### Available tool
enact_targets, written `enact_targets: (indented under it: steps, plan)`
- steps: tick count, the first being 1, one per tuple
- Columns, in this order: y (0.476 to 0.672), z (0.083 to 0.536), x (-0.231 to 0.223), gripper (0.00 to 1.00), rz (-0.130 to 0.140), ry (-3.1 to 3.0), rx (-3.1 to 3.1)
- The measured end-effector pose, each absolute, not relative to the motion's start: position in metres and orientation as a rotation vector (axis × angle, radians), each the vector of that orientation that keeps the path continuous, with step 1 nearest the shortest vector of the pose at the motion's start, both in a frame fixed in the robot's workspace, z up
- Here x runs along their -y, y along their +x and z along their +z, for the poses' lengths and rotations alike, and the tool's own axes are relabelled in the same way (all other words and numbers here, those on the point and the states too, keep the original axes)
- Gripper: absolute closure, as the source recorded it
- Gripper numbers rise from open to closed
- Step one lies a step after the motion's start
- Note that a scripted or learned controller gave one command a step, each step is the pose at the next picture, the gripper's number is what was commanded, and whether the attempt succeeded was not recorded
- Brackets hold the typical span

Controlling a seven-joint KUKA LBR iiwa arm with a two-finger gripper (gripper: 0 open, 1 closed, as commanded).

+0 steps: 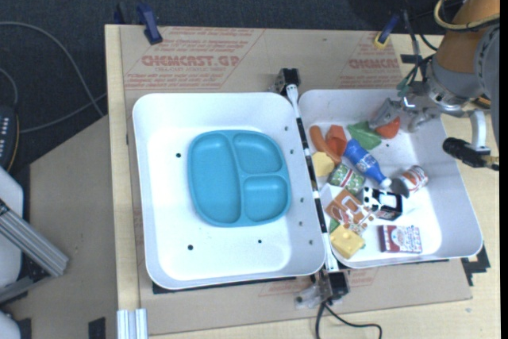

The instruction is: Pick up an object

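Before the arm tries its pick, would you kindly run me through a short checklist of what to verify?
1. Gripper is over the right bin: ok, near its far edge.
2. Something is between the fingers: cannot tell; an orange-red piece lies right at the tip.
3. Finger opening: cannot tell.
4. Targets lie in reach: ok; the blue bottle, small can and red-and-white packet lie in that bin.
5. Items are spaced for a clean grasp: not ok; most are crowded together along the left side.
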State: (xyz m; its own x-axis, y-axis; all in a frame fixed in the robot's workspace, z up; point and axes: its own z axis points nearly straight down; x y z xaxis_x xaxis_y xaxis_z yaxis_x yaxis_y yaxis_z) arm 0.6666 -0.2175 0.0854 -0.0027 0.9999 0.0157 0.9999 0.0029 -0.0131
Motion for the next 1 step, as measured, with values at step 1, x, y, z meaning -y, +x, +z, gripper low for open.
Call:
enact_targets:
  steps: [1]
  plan:
    - [0.668, 0.096, 0.2204, 1.0, -0.002, -2.215, 2.226]
